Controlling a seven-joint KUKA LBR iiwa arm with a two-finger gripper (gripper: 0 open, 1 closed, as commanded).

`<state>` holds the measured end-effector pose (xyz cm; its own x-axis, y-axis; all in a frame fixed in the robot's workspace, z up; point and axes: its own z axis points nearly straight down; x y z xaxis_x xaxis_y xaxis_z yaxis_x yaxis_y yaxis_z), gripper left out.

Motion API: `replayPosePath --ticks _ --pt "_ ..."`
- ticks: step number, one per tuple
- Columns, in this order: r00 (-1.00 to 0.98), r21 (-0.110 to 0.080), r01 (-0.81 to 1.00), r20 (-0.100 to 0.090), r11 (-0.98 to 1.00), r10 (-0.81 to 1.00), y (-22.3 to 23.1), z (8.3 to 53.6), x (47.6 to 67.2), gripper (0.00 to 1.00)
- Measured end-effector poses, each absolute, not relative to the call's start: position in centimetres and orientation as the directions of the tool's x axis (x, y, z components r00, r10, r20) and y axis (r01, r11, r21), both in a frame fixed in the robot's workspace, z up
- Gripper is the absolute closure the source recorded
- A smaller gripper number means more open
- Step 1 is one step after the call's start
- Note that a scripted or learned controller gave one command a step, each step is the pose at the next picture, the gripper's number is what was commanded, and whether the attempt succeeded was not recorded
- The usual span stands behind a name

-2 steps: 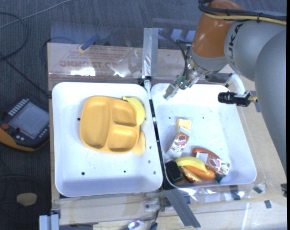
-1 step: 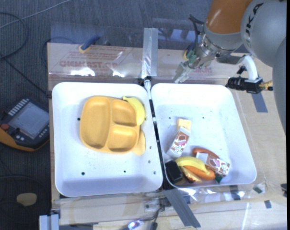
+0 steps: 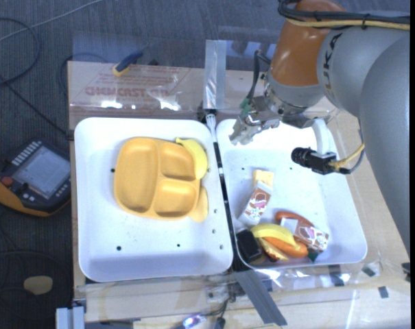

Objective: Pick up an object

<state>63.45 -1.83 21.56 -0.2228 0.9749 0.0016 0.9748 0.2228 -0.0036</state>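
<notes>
Claw (image 3: 247,130), grip state unclear, hovers above the right bin's (image 3: 344,204) far-left corner; the carton (image 3: 256,199) lies lengthwise away from the bin's front

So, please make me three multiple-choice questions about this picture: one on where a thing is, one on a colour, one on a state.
1. Where does the divided tray lie?
A. In the left bin
B. In the right bin
C. On the floor

2. What colour is that tray?
A. Blue
B. Yellow-orange
C. Green

3. How is the gripper placed?
A. Down among the items at the right bin's near end
B. Pressed onto the tray
C. Over the right bin's far left corner, apart from the items

Answers:
1. A, since the tray sits on the left bin floor, a yellow banana-like piece at its edge.
2. B, as its three compartments are all yellow-orange.
3. C, because it is over the right bin at its far corner, while the small carton and the pile lie nearer the camera.
</notes>
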Motion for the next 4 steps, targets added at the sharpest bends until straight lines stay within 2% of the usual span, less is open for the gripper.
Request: replayPosePath --ticks 1,2,3,4 --pt "-0.462 -0.003 0.887 -0.001 0.462 0.887 -4.7 19.3 65.5 1.0" --pt "-0.429 -0.002 0.903 0.001 0.429 0.903 -6.6 20.8 58.6 1.0" --pt "-0.43 -0.002 0.903 0.001 0.43 0.903 -6.5 20.8 58.6 0.0" --pt "-0.491 -0.002 0.871 0.001 0.491 0.871 -10.6 16.1 56.1 0.0"
